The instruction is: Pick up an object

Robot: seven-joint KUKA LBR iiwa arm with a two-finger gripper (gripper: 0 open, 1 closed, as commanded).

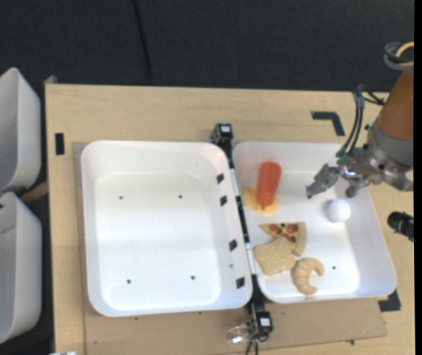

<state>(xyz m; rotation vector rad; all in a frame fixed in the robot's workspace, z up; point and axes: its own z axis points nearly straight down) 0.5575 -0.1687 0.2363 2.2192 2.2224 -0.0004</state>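
Fingers (319, 186) spread above white ball (338, 211)

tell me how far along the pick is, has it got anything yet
Nothing looks picked yet. The end effector is spread open just above the white ball in the right bin, with nothing between its fingers. The carrot, pizza slice, cracker and croissant all lie in that bin. Closing on an object and lifting remain.

Grey arm reaching in from the right edge, orange band above the wrist, wrist angled down and leftward, gripper (335, 187) low, two dark fingers (319, 184) spread apart, nothing between them
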